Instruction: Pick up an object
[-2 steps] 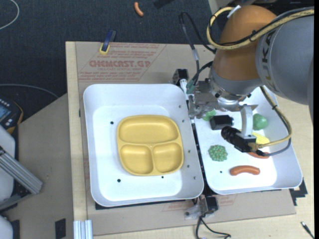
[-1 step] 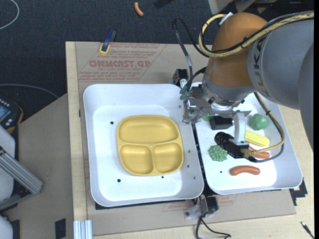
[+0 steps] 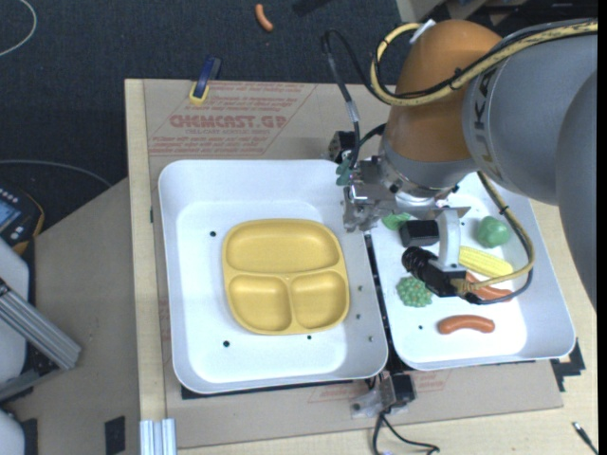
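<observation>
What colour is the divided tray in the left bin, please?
Yellow; the divided tray shows in the camera view.

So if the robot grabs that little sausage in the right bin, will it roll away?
The sausage looks round and smooth, so it could well roll or slip from the fingers. It lies alone on the flat bin floor, so a nudge would probably just slide it. It's likely light.

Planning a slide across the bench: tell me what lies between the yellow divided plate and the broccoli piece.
In the camera view, between the yellow divided plate and the broccoli piece lie bare floor of the left bin, then the two bins' adjoining rims.
</observation>
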`<state>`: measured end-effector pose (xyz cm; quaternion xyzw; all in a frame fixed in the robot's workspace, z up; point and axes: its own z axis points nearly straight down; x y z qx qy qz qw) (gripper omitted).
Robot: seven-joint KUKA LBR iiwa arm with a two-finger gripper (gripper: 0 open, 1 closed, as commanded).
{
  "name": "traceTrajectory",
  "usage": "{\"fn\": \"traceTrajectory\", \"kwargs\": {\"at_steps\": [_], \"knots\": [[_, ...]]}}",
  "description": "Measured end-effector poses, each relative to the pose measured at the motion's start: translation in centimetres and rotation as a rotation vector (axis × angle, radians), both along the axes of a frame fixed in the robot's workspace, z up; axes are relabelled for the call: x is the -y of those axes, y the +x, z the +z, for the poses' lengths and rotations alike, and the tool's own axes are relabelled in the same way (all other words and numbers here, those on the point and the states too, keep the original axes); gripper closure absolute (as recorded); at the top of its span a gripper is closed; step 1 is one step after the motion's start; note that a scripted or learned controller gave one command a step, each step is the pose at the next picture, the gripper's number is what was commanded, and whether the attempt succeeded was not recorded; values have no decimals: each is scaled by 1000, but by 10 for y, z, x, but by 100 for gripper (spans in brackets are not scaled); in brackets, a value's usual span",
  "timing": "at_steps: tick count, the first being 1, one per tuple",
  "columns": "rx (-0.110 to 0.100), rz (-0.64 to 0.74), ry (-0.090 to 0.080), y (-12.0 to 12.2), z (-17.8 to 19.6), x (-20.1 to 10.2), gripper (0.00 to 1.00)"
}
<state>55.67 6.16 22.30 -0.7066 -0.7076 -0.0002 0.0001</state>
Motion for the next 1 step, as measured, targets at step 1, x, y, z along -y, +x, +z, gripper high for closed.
{"fn": "traceTrajectory", "kwargs": {"at_steps": [1], "knots": [[-5, -3, 0, -16, -7, -3, 100]]}}
